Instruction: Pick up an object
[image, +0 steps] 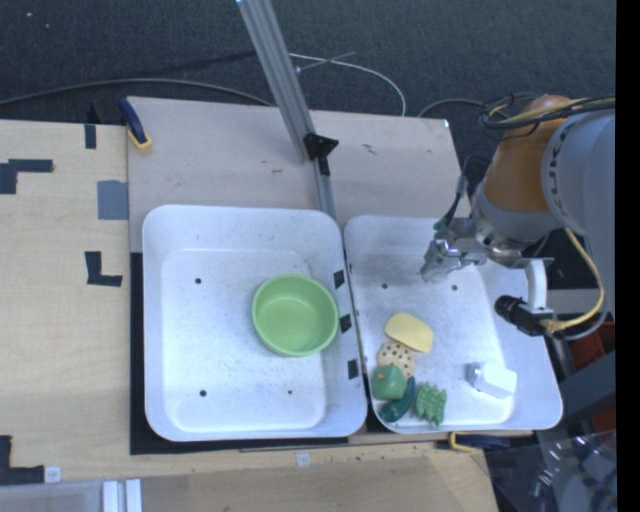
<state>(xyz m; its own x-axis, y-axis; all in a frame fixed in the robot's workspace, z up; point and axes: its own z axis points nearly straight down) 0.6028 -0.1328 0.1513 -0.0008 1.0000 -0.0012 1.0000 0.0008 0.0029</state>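
Note:
My gripper (437, 263) hangs over the upper part of the right bin (385, 250), its fingers pointing down-left with nothing seen between them. Below it in the same bin lie a yellow oval piece (409, 331), a spotted tan piece (395, 357), a green rounded toy (390, 381) with a teal piece (398, 408) under it, and a spiky green toy (431, 402). A small white block (491, 378) rests near the bin's right side. A green bowl (294, 314) sits in the left bin (190, 250).
A grey metal pole (290, 90) slants over the bench down to the gap between the bins. A blue and yellow clamp (135, 125) sits at the bench's upper left. Cables run across the dark floor behind.

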